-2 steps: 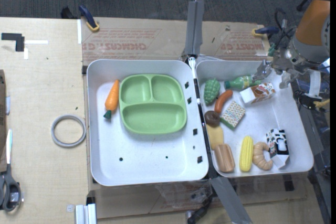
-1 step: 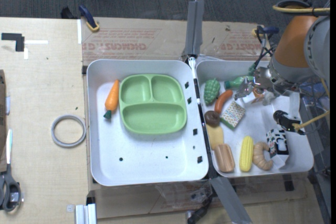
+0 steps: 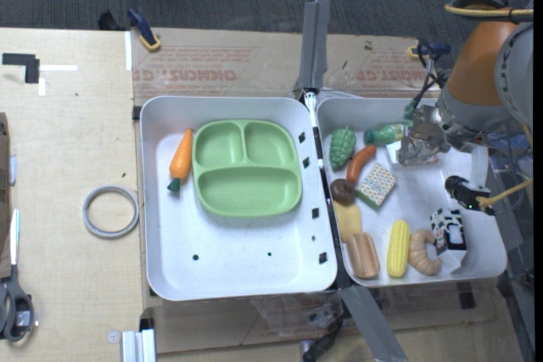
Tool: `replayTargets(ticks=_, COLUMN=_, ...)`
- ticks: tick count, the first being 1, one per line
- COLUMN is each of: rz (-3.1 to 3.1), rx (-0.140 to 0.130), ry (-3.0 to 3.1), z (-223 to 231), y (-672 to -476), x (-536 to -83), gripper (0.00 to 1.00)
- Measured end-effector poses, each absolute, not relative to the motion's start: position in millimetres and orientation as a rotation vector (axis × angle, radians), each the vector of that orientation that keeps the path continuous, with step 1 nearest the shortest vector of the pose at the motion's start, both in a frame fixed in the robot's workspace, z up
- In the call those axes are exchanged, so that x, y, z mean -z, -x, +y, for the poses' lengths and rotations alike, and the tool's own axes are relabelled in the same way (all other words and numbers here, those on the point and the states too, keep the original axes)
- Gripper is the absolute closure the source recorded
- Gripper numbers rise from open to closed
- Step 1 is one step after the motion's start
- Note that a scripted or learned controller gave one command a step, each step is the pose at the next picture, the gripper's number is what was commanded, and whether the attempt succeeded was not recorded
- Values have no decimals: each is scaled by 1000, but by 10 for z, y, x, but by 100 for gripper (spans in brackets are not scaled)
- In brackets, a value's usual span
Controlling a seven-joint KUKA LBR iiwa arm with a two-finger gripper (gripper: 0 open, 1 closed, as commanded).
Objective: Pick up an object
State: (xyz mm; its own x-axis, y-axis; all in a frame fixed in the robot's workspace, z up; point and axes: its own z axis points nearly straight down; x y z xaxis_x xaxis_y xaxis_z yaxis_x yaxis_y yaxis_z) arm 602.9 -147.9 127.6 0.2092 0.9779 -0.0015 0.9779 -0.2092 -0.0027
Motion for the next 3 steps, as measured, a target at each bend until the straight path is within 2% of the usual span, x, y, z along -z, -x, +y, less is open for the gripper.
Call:
replayTargets(ticks=1, rz=-1974, rx=-5, ry=2442, z=-1479, y=-6029, x=-1275, gripper=0)
replayTargets(ticks=2, rz=-2104, rx=-3, ry=2333, z=-1535, y=-6087, x=-1328, gripper=0)
replayTargets(ticks=3, rz=-2319, rx=11, ry=2154, z=-1037, y=-6649, x=-1074, gripper=0)
